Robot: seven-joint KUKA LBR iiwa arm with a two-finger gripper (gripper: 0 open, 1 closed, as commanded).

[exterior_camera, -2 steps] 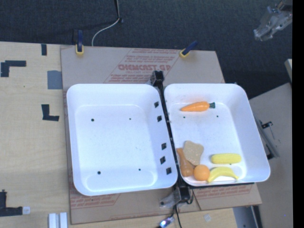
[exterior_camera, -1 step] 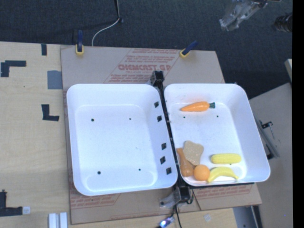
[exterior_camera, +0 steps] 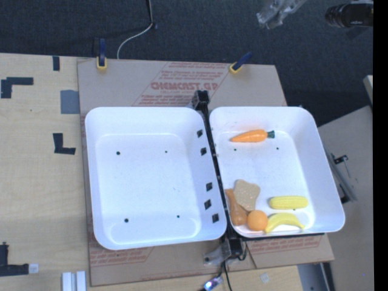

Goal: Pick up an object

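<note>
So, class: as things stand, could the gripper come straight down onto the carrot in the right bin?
Probably yes. The carrot lies alone, apart from the other food, with nothing over it; the gripper hangs beyond the bins.

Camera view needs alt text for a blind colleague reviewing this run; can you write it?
A blurred gripper hangs above the bench's far edge, away from two shallow white bins. The right bin holds an orange carrot, tan bread slice, orange ball, yellow corn cob and yellow banana.
</note>
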